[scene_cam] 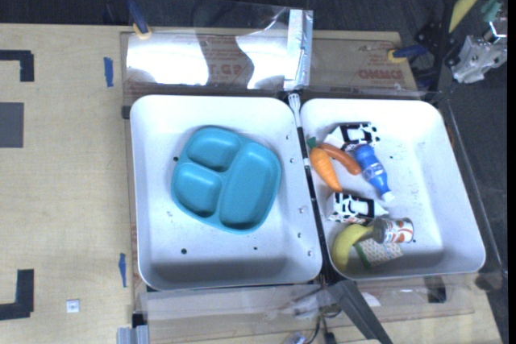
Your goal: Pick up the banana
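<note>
Right white bin [451,173]: banana [347,242] beside illegibly labelled can [393,231]; claw [477,59] state unclear.

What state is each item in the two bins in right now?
Banana: lying in the right bin's near left corner, partly under the can.
Can: on its side, against the banana.
Blue bottle: on its side.
Carrot: lying flat beside the bottle.
Blue divided plate: right side up in the left bin.
Gripper: beyond the right bin, holding nothing.
</note>
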